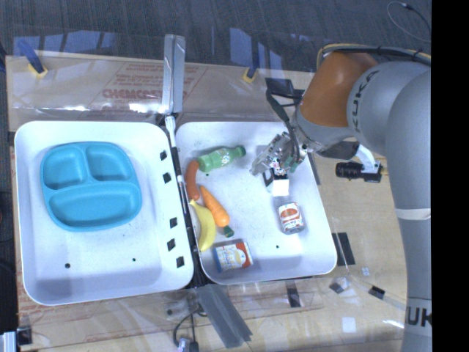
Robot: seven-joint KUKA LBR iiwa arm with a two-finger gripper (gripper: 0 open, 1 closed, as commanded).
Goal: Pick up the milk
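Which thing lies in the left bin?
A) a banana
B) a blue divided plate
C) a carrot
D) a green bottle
B: the blue divided plate lies alone in the left bin, while the banana, green bottle and carrot lie in the right bin.

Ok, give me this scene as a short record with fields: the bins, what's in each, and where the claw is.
left bin: blue divided plate
right bin: green bottle, hot dog, carrot, banana, orange-labelled carton, small can
claw: over the right bin's far right part, above the can
claw state: cannot tell
milk: probably the carton, near the front edge, apart from the claw
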